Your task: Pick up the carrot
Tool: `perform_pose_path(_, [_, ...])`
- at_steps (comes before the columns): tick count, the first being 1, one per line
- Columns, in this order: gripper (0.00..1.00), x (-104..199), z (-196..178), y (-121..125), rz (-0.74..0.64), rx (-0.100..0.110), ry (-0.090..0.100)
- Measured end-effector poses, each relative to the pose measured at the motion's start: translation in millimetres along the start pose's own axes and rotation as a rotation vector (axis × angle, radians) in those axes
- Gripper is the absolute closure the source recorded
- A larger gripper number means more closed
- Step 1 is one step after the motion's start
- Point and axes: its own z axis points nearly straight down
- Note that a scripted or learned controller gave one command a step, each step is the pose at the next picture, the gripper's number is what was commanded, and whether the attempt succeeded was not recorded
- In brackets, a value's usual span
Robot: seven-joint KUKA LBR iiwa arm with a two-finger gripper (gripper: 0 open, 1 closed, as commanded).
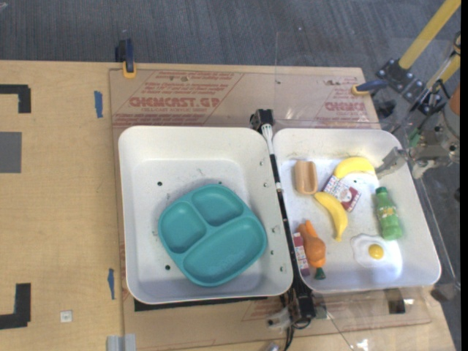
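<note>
1. Claw (393, 161) is being observed at the far right rim of the right bin (428, 269), reaching in over the edge; whether it is wide or narrow cannot be told, and nothing is being seen held in it.
2. Carrot (314, 248) is being recorded in the near left corner of the right bin, lying lengthwise beside the left wall, green end toward the near rim. It is being kept well apart from the claw.
3. A small red-and-white item (299, 240) is being noted just beside the carrot, against the wall; it is too small to identify.
4. A fried egg (375, 252) is being noted at the near right of the same bin, with a green bottle (387, 212) lying just behind it.
5. A teal divided plate (212, 232) is being recorded in the left bin (139, 152), toward its near side.
6. A banana (333, 215) is being noted mid-bin, behind the carrot, touching a red-and-white packet (344, 194).
7. A hot dog bun (305, 176) and a yellow curved piece (355, 167) are being recorded farther back; the yellow piece is lying nearest the claw.
8. A clear printed sheet (183, 97) is being seen beyond both bins, with a clamp (129, 55) at its far left corner.
</note>
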Motion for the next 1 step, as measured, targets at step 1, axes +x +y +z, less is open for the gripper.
perform_pose_path(1, [0.0, 76.3, 49.6, -0.7, 0.096, 0.006, 0.006])
